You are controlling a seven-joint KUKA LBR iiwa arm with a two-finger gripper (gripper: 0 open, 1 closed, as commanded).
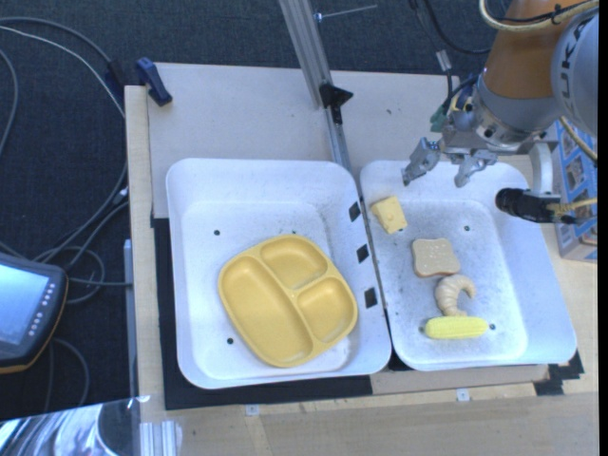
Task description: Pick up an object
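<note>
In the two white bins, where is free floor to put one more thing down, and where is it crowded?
Right bin: bare along its right side, beside bread slice and corn cob; its left-centre column is crowded. Left bin: bare strip behind the yellow tray; its front is taken.

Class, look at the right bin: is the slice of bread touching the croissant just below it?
Cannot tell. In the camera view the bread slice and the croissant meet edge to edge, with no plain gap or contact showing.

Open gripper (443,167) above right bin (532,283)
</note>
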